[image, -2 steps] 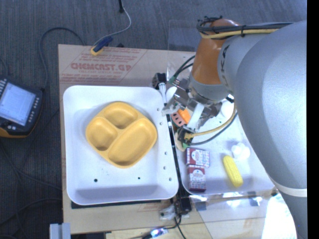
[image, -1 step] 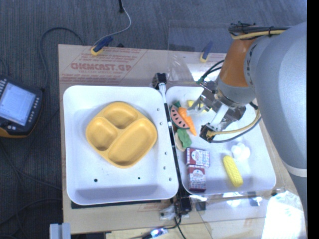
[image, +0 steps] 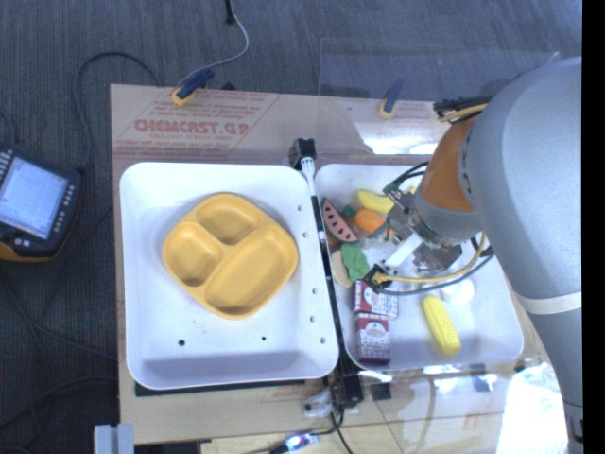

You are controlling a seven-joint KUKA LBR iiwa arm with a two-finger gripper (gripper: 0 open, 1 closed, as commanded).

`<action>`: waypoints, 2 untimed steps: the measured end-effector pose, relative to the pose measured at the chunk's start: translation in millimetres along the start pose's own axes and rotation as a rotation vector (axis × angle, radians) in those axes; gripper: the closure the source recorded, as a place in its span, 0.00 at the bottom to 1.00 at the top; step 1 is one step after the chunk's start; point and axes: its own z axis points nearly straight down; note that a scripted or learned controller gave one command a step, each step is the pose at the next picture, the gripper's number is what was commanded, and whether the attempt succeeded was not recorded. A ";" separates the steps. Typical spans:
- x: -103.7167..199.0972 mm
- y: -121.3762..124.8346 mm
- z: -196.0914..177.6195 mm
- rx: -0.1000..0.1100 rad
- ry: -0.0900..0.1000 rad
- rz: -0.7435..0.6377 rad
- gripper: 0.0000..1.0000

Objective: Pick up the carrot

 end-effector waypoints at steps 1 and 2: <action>-0.7 1.5 -10.5 -0.004 -0.002 -0.001 1.00; 64.0 -15.3 -96.3 -0.001 0.000 0.089 1.00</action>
